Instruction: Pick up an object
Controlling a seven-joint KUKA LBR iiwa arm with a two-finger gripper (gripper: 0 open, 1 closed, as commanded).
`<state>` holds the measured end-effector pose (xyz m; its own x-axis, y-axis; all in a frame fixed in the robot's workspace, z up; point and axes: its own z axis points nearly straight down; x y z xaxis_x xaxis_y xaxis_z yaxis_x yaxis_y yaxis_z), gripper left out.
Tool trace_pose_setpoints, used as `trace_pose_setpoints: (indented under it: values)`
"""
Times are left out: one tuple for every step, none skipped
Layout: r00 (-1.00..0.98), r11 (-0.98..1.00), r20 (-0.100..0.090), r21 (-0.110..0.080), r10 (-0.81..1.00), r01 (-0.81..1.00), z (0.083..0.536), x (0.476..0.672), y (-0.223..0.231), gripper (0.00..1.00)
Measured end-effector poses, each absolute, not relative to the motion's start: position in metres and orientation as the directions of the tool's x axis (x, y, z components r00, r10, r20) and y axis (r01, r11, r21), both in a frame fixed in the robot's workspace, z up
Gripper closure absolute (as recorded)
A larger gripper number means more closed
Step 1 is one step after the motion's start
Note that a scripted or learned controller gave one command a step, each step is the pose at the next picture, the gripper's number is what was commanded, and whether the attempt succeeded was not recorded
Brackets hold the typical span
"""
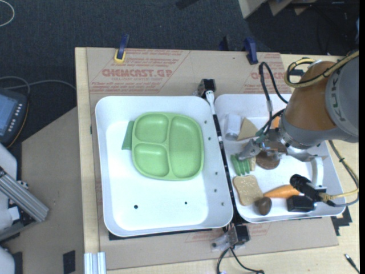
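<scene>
Over right shallow white bin [331, 213]: two-finger gripper [251, 152] low beside green ridged piece [243, 164] (finger state cannot be told); green three-compartment plastic tray [168, 145] in left bin [114, 170].

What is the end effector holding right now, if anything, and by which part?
It cannot be told. The end effector is low in the right bin among the small items, near the green item, but no item shows between its tips.

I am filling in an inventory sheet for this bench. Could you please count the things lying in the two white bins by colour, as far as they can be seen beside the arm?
Green: 2, divided plate in left bin, small ridged piece in right bin
Orange: 1, carrot
Tan: 2, bread slice, wedge
Brown: 1, round lump
Black: 1, object
Total: 7; anything under the arm is hidden.
</scene>
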<state>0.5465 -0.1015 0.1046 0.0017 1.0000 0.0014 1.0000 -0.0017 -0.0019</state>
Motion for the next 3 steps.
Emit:
trace_pose_setpoints:
  values:
    - [-0.001,0.001,0.006,0.005,1.000,1.000,0.090,0.550,-0.099,0.00]
    - [0.000,0.000,0.002,0.015,1.000,1.000,0.103,0.553,-0.100,1.00]
    - [0.001,-0.001,-0.002,0.005,1.000,1.000,0.156,0.549,-0.110,1.00]
